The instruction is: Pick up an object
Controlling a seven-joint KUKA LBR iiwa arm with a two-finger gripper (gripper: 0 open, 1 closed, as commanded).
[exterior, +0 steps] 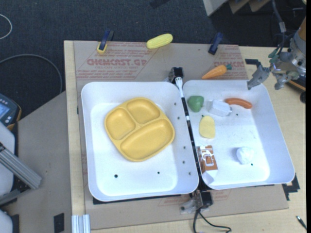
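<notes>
Bench (pixel 121 62) holds two white bins. Gripper (pixel 268 80) hovers over right bin's (pixel 272 144) far right corner, jaws spread wide, holding nothing. Nearest object: orange sausage (pixel 238 102), just near-left of it.

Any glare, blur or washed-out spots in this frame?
Camera view: lighting even and soft, shadows faint. White bins run bright, so the white object in the right bin nearly blends in. The gripper at the right edge looks slightly soft. The yellow divided plate is sharp, with no hard glare.
</notes>
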